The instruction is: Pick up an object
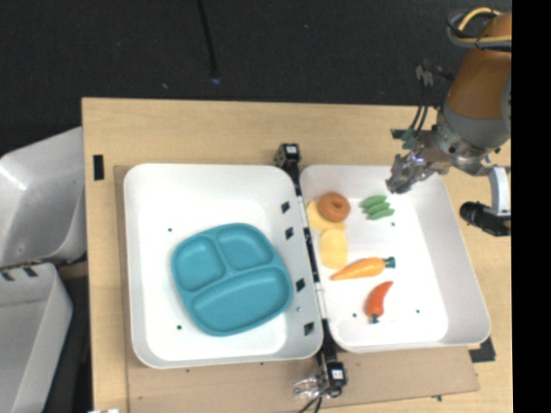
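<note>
wooden counter bears two white bins; the left bin holds a blue divided plate. the right bin holds a doughnut, green pea pod, carrot and red pepper. the fingers hover just right of the pod, how far open i cannot tell.

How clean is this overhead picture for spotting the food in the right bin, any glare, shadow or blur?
Camera view: lighting is even and the right bin shows no strong glare; the carrot and red pepper cast faint shadows; the whole picture is soft; the gripper is dark and blurred, its detail unclear.
</note>
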You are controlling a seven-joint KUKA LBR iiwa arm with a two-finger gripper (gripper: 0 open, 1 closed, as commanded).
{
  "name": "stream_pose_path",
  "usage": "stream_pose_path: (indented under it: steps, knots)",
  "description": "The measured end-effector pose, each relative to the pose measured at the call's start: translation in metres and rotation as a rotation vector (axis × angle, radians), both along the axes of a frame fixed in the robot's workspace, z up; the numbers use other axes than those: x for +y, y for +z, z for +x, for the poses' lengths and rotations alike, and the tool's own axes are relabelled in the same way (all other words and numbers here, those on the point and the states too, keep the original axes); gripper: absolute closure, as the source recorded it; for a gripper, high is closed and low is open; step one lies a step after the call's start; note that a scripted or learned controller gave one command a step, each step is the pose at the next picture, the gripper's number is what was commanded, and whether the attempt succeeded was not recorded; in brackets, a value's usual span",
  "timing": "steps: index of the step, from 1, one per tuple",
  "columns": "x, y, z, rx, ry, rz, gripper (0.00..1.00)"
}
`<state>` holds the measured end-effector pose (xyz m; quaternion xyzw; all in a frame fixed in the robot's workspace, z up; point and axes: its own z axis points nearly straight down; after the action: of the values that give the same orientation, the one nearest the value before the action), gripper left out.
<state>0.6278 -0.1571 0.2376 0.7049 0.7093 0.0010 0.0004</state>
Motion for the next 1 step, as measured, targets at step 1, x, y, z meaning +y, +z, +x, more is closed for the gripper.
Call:
stream_pose_path:
  steps: [1]
  knots:
    - [0.0450,-0.0057,0.0080,0.001,-0.001,-0.001,1.00]
